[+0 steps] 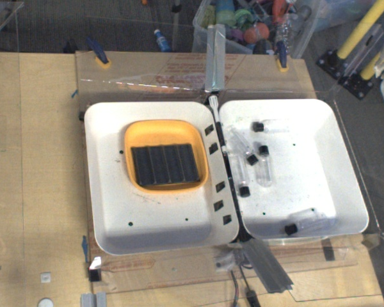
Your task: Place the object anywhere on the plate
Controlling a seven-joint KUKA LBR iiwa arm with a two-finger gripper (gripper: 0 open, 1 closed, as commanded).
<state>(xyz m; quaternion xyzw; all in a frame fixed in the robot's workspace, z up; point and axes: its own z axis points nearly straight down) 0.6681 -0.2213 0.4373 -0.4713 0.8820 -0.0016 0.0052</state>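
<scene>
1. I cannot tell the gripper's state from this view, neither how wide it stands nor whether it holds anything.
2. The arm's side is the right of the view. Nearest to it is the right bin (345, 171), with several small clear tubes with black caps scattered on its floor.
3. One capped tube (304, 224) lies at the near edge of that bin, closest to the arm's side. Another capped tube (258, 127) lies towards the far edge, and a cluster of tubes (259, 162) sits further in, near the bin's inner wall.
4. Beyond them is the ridge (219, 171) where the two bins meet. It carries a row of small black marks.
5. Across the ridge is the left bin (102, 171), the one away from the arm's side. An orange plate (133, 136) sits on its floor, towards the far edge.
6. A dark ribbed slab (165, 165) lies flat on the plate, inside the rim. It covers most of the plate's near half, its ribs running front to back.
7. Further out, a clear tub of coloured toys (256, 11) stands behind the bins, and bare wooden bench (32, 171) lies on the far side of the left bin.
</scene>
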